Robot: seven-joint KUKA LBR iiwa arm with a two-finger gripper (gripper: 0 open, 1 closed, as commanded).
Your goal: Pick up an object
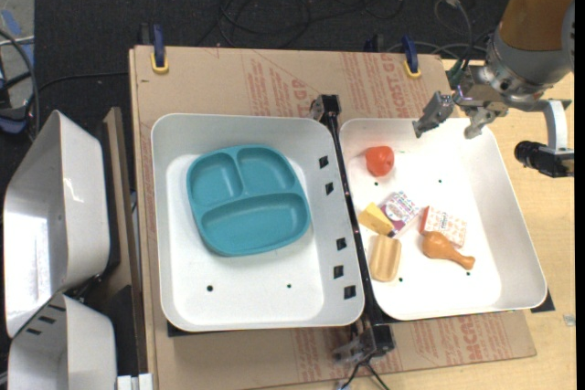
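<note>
The bench point(274, 78) sits on a dark floor strewn with cables, a brown board across its top bearing two white bins side by side. From the overhead camera I see my gripper point(454, 116) hanging over the far rim of the right bin point(512, 224), its two fingers spread apart with nothing between them. The task leaves the choice of object to me, and the nearest candidate is the red tomato point(380, 160), which lies below and to the left of the jaws in this view, a little way off and clear of its neighbours. That isolation makes it, in my judgement, the safest pick: I would bring the jaws over its middle, keep them wide until they straddle it, and close gently, since a round toy can squirt out sideways. The rest lie farther from the jaws, bunched together towards the near side: a yellow cheese wedge point(373, 218), a small pink-and-white packet point(399, 209), a red-and-white packet point(445, 225), a drumstick point(445, 249) and a tan bun-like piece point(385, 258), several touching. That makes six objects in the right bin, one of each. The left bin point(174, 196), well away from the jaws, holds one teal divided plate point(247, 200).
</note>
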